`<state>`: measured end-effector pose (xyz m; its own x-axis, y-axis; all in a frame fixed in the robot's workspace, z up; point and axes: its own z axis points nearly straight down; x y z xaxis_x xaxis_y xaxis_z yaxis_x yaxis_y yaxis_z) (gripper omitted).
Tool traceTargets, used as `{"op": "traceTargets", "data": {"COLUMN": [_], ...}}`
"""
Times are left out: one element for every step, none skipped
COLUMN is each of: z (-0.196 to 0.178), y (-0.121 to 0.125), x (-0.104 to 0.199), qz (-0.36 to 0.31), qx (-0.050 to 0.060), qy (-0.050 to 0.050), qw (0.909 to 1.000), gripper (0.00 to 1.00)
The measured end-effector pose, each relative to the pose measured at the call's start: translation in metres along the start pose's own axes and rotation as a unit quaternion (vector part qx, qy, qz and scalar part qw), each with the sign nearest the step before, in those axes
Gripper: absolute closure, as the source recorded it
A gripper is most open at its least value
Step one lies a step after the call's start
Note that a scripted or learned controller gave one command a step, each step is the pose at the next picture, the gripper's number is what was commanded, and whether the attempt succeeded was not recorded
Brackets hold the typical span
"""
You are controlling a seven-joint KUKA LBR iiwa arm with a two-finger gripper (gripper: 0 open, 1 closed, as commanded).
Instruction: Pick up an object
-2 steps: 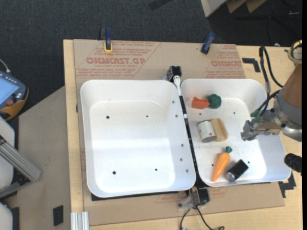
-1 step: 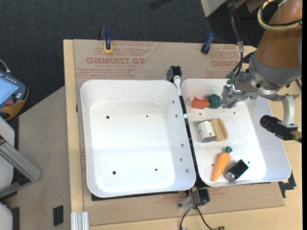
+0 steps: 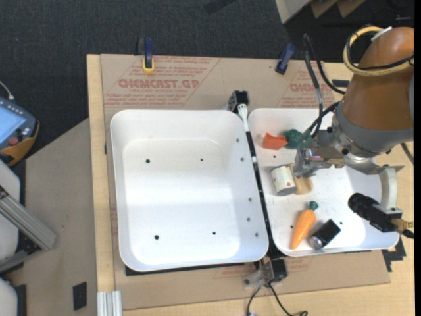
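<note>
Camera view, right bin holdings: white shallow plastic bin [image 3: 368, 242] on the cardboard-covered tabletop [image 3: 197, 78], carrying a small white cylinder with a tan block [image 3: 284, 179], an orange plastic carrot with green top [image 3: 303, 227], a black-and-grey rectangular block [image 3: 324, 233], a red wedge-shaped piece [image 3: 273, 141] and a dark green toy [image 3: 295, 137]. Left white bin [image 3: 184, 189] sits alongside. Gripper [image 3: 308, 165]: lowered over the right bin, just beside the white cylinder; finger state cannot be told, and nothing is seen held. Step judged: descent toward a grasp, lift not yet made. Next move calls for centring on one item, probably the cylinder, closing firmly, then rising.
</note>
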<state>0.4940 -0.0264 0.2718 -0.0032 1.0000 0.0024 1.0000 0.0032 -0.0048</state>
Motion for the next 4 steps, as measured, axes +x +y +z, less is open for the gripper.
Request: {"op": "traceTargets", "data": {"z": [-0.01,-0.107,-0.094,-0.026], "y": [-0.015,0.014,-0.016,-0.016], "x": [-0.027,0.019,0.04,0.037], "qz": [0.003,-0.002,0.0,0.002], "qx": [-0.002,-0.009,-0.001,0.002], "qy": [-0.001,-0.001,-0.001,-0.001], "qw": [1.0,1.0,1.0,1.0], "gripper": [1.0,1.0,1.0,1.0]}}
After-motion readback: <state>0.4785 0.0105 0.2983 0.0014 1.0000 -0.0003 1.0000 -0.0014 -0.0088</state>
